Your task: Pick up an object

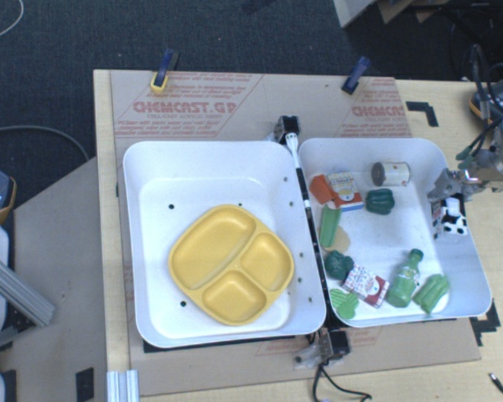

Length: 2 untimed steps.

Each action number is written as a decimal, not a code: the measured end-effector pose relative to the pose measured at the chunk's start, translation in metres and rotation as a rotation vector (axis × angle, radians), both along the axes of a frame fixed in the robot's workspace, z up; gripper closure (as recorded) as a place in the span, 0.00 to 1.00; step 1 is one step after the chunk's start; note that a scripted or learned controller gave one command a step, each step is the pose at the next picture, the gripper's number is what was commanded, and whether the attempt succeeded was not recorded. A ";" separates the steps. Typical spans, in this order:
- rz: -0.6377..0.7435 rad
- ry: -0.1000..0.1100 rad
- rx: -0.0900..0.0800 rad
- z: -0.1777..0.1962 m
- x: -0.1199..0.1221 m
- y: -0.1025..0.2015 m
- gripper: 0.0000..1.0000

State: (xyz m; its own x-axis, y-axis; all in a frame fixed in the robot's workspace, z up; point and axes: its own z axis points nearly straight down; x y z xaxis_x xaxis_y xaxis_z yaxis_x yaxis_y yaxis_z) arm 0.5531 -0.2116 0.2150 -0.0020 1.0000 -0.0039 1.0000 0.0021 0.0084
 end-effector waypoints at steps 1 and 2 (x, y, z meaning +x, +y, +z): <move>-0.001 0.004 0.001 0.011 0.001 0.000 1.00; 0.003 0.011 0.007 0.018 -0.016 0.051 1.00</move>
State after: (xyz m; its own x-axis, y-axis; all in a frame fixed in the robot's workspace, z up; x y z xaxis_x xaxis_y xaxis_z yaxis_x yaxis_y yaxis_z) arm 0.5375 -0.1608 0.2330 -0.0047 1.0000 0.0030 1.0000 0.0047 -0.0023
